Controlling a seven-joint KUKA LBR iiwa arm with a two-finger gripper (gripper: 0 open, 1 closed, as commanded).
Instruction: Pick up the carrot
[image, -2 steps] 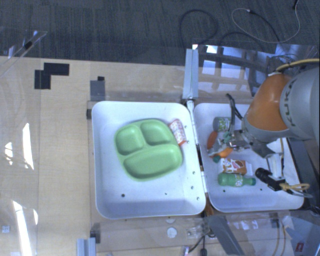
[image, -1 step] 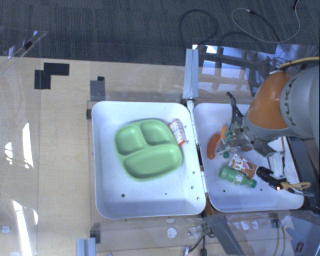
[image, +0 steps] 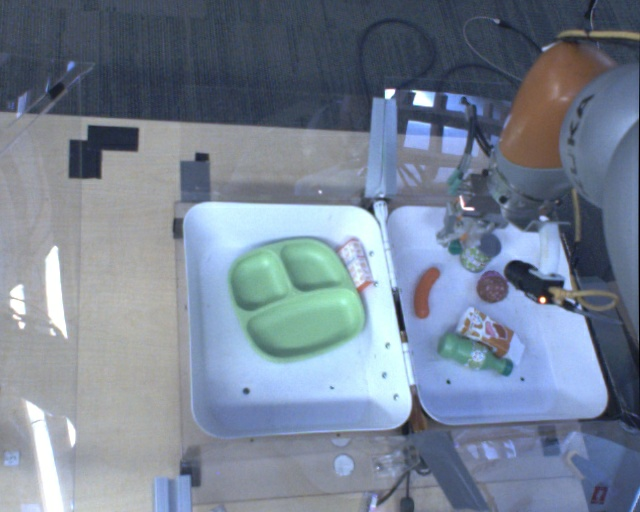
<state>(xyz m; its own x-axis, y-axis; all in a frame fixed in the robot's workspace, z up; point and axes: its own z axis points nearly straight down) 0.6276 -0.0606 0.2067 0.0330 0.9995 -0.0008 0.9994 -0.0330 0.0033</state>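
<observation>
Over the right bin (image: 570, 395) the grey arm reaches in from the right, its orange band (image: 545, 95) showing above the wrist. Its gripper (image: 468, 228) hangs at the bin's far end, above a small cluster of things I cannot make out; whether the pincer is open or closed I cannot tell from this slant. The carrot (image: 427, 291) lies loose on the white floor of the same bin, near its left wall, standing roughly lengthwise and well apart from the gripper. A dark red round thing (image: 492, 287) sits to the carrot's right, and nearer the front lie a green bottle (image: 474, 354) on its side and a small printed carton (image: 488, 331) touching it. The left bin (image: 215, 390) holds a green divided plate (image: 297, 296), with a small red-and-white packet (image: 356, 264) at the plate's right edge.
</observation>
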